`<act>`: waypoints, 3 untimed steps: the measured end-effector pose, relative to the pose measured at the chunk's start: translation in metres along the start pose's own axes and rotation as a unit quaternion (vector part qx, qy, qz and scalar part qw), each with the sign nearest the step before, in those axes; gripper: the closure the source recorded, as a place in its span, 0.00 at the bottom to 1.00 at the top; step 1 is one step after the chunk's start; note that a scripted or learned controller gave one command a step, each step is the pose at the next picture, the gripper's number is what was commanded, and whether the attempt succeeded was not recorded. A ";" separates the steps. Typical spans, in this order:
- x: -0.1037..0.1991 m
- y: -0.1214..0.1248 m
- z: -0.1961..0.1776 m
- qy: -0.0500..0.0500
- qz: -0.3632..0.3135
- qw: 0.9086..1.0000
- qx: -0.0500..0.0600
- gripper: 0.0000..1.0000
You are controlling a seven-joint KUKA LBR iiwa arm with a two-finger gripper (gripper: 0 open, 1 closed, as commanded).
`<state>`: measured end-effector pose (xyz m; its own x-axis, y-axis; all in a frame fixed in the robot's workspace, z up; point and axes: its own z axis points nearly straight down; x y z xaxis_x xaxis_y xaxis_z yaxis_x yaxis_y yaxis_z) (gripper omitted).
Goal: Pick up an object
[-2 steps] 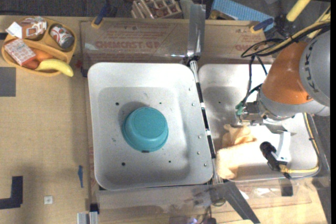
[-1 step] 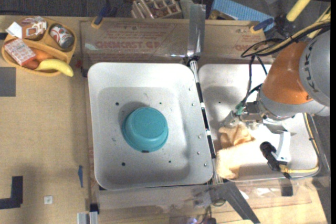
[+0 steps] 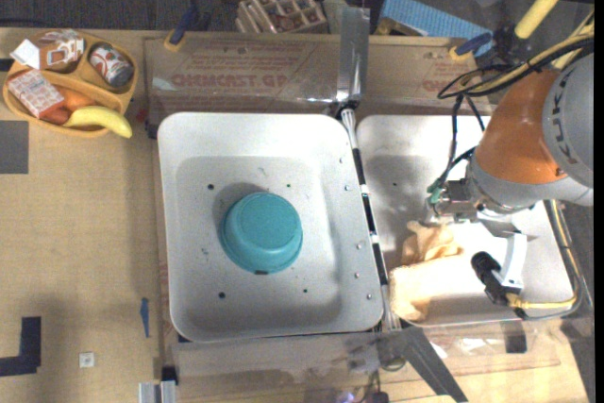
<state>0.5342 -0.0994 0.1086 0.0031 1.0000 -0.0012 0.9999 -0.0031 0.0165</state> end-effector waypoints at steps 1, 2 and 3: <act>0.000 0.000 0.000 0.000 0.000 1.000 0.000 0.00; -0.023 -0.036 0.010 0.001 0.009 1.000 0.009 0.00; -0.026 -0.035 0.000 0.000 0.012 1.000 0.007 1.00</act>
<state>0.4987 -0.1251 0.1080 0.0277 0.9996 -0.0001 0.9996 -0.0277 0.0017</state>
